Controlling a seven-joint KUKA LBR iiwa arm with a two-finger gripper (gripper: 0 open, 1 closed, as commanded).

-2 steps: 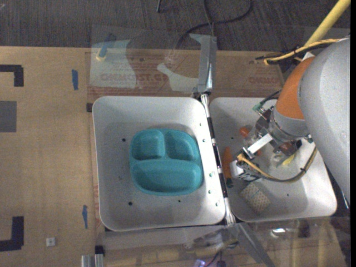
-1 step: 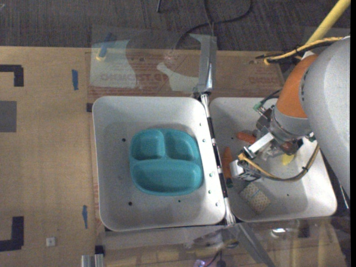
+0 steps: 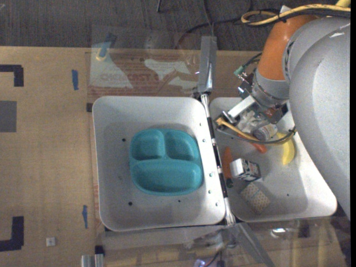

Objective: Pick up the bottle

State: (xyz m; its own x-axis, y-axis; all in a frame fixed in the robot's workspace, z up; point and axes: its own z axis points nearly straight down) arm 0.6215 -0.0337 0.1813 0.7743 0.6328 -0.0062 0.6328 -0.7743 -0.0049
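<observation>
In the right bin (image 3: pixel 311 199), a speckled sponge (image 3: pixel 256 197) lies at six o'clock, a small box (image 3: pixel 245 169) above it, a banana (image 3: pixel 287 151) at three o'clock, and the bottle (image 3: pixel 265 132) sits at twelve o'clock under the gripper (image 3: pixel 251 120), whose grip state cannot be told, while a teal divided plate (image 3: pixel 165 161) fills the left bin (image 3: pixel 111 149).

Probably a robotics lab. 2 white bins (image 3: pixel 105 166) sit on a taped bench (image 3: pixel 39 166); loose cables (image 3: pixel 222 4) trail over carpet.

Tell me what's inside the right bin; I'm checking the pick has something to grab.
In the right bin: a banana, an orange carrot-like piece, a small white box, a speckled sponge. The gripper covers the rest, so no bottle is identifiable.
</observation>
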